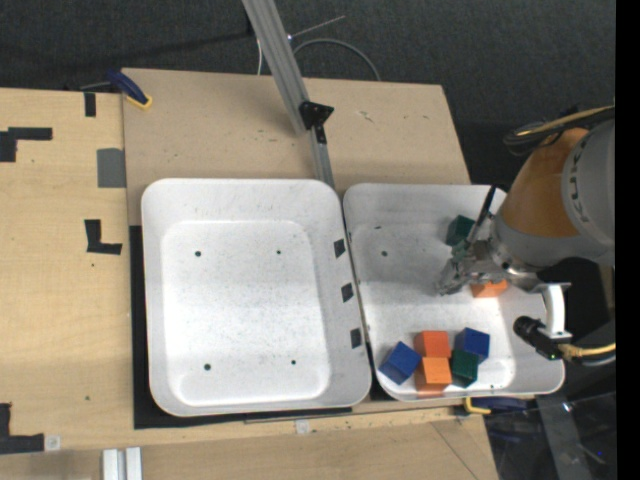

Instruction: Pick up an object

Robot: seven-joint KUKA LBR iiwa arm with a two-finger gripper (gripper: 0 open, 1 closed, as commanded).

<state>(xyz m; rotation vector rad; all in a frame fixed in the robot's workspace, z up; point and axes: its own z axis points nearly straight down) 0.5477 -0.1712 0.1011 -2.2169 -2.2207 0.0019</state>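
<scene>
So far we see nothing lifted. Our arm (565,203) reaches into the right bin (400,218), the gripper (462,273) low beside an orange block (489,289) — its grip state we cannot tell. More blocks — blue (400,361), orange (434,344), green (465,368) — sit at the near edge, untouched.

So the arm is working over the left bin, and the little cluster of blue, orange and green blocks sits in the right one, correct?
Not quite. The camera view shows the arm over the right bin, the same bin that holds the cluster of blocks. It is not over the left bin.
</scene>
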